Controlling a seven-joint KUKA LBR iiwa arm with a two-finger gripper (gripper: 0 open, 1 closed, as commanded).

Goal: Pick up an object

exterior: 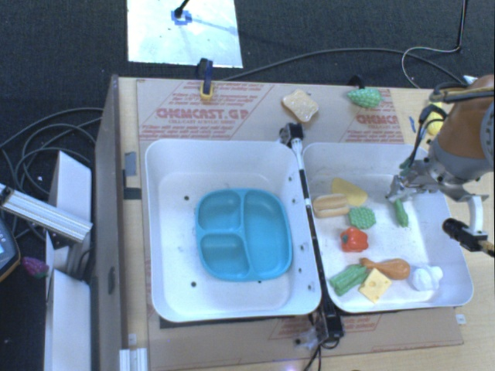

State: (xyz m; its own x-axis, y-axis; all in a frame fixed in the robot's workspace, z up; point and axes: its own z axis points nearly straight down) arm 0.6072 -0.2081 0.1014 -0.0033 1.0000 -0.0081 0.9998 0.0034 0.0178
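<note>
My gripper point(401, 194) hangs over the far right part of the right bin point(462, 283), with the arm coming in from the right. A slim green pod point(401, 212) sits right under its tip, touching or nearly touching it. I cannot tell whether the pod is gripped. Further left in this bin lie a hot dog point(331, 204), a yellow piece point(349, 191), a knobbly green piece point(361, 218) and a red pepper point(354, 240). Near the front are a drumstick point(387, 267), a cheese wedge point(376, 286), a green block point(348, 278) and a white lump point(424, 277).
The left bin point(166, 230) holds a blue divided plate point(241, 233). Behind the bins, on the cardboard, lie a bread slice point(300, 105) and a green toy point(365, 97). A clamp point(206, 79) stands at the back edge.
</note>
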